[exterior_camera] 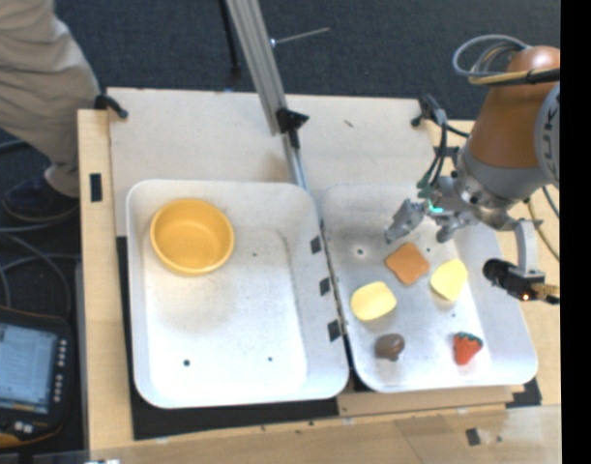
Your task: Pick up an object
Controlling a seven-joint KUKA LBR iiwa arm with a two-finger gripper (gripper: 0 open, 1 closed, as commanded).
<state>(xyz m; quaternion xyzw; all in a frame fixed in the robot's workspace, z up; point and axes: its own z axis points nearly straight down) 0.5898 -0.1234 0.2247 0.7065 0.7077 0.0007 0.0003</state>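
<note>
The arm leans in from the right, orange band bright above the wrist, and the gripper (426, 218) hangs over the upper part of the right bin (513, 351); its two fingers look spread, with nothing between them, one tip reaching left and the other pointing down toward the food pieces; the candidates lie below: an orange-brown flat piece (407, 263) just under the fingertips, a yellow piece (449, 279) beside it to the right, another yellow piece (373, 301) lower left, a dark brown lump (390, 346) near the front, a red strawberry-like toy (467, 348) at the front right; over in the left bin (227, 356) a yellow bowl (192, 236) sits alone, well apart from the action.

The risks, as I judge them: the flat piece lies low against the bin floor, so the fingers could close above it or skid over it; the two nearest pieces sit close together, so a descent slightly off could nudge one into the other or pinch both; the rounded yellow pieces could squirt out of a closing grip; the bin wall is near enough that a finger might catch it.

As for writing, no brand or label can be read on the surface or the bins; a screen (19, 361) at the far left is too small to make out.
</note>
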